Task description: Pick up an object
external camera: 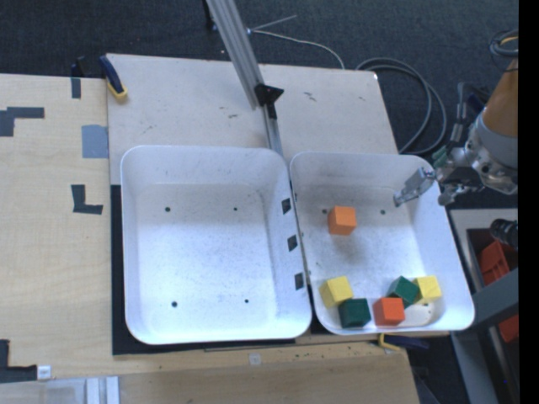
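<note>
Gripper (pixel 429 185) over right bin (pixel 448 251) rim, width unclear; orange cube (pixel 342 220) isolated.

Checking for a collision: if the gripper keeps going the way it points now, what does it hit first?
The gripper points down-left into the right bin. The orange cube lies roughly in that line, but depth is unclear, so it may meet the bin floor first.

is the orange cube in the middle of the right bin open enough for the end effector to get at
Probably yes. The orange cube sits alone on the right bin floor, apart from the blocks clustered along the near edge, and the end effector hovers just to its right.
</note>
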Controlling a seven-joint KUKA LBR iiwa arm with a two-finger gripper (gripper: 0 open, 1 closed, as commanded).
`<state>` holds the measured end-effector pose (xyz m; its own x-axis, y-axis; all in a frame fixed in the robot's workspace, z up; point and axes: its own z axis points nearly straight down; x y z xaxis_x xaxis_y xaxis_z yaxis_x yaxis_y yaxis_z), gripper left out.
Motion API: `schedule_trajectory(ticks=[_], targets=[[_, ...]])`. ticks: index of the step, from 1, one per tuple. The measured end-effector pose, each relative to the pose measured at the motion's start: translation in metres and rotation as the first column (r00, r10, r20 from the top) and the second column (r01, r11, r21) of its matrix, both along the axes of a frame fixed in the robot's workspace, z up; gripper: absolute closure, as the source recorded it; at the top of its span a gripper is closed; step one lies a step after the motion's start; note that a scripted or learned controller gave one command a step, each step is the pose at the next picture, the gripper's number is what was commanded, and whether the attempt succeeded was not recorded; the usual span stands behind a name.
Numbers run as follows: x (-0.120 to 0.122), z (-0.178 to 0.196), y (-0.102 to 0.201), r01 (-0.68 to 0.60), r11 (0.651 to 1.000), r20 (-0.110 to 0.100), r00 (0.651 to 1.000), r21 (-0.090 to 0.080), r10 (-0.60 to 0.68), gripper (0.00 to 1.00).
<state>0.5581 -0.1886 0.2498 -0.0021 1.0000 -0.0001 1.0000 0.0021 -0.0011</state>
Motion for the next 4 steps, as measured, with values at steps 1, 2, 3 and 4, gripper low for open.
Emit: schedule_trajectory(ticks=[1, 2, 3, 4], targets=[[0.0, 0.01, 0.0, -0.001, 1.0, 0.0, 1.0, 0.0, 0.001, 1.0], [0.0, 0.01, 0.0, -0.001, 1.0, 0.0, 1.0, 0.0, 0.001, 0.0], [0.039, -0.054, 0.068, -0.006, 1.0, -0.004, 1.0, 0.003, 0.006, 0.0], [0.043, -0.162, 0.09, 0.0, 1.0, -0.005, 1.0, 0.0, 0.0, 0.0]])
